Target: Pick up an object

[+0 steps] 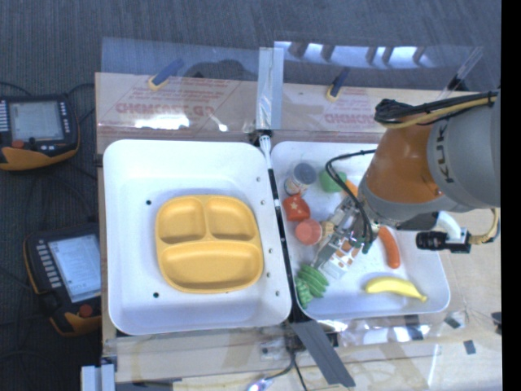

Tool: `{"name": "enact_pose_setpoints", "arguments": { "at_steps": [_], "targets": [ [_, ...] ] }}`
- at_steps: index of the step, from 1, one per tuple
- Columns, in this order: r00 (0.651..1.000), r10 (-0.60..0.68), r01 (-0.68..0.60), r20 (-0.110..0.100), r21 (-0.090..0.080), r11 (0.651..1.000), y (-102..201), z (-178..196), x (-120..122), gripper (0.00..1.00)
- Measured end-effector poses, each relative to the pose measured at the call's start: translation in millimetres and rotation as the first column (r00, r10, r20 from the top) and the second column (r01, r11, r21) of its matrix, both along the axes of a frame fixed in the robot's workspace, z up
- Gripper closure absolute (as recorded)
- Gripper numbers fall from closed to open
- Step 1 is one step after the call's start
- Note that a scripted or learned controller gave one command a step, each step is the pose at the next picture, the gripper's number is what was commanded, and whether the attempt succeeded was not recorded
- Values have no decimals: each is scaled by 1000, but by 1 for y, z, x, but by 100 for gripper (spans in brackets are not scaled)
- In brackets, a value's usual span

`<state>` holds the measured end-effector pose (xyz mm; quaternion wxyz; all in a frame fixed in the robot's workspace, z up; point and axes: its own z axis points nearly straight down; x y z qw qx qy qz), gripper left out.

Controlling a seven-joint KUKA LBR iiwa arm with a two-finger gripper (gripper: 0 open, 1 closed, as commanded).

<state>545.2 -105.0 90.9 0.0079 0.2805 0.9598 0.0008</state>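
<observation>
My gripper (335,251) hangs low in the right bin (435,300), its fingers pointing down-left toward the bin's middle. Just left of it lie a red round fruit (308,232) and a red tomato-like piece (296,208). A green leafy vegetable (311,283) lies below the fingertips. A yellow banana (394,287) rests at the front right, and an orange-red carrot or pepper (391,247) lies right of the gripper. A grey round piece (304,172) and a green item (330,180) sit at the back. Nothing shows clearly between the fingers.
The left bin (130,218) holds a yellow divided plate (210,241). A raised divider (277,218) separates the bins. The arm's orange band (403,165) and cables cover the right bin's back right. Two teach pendants lie off the bench at the left.
</observation>
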Motion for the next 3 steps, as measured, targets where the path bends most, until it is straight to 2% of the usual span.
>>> {"name": "enact_pose_setpoints", "arguments": {
  "at_steps": [1, 2, 3],
  "targets": [
    [1000, 2, -2, 2, -2, 1000, 0, 9, 1, 100],
    [1000, 18, -18, -13, 0, 1000, -30, 120, 85, 100],
    [999, 40, -40, -12, 1, 999, 29, 180, 111, 100]
  ]
}}
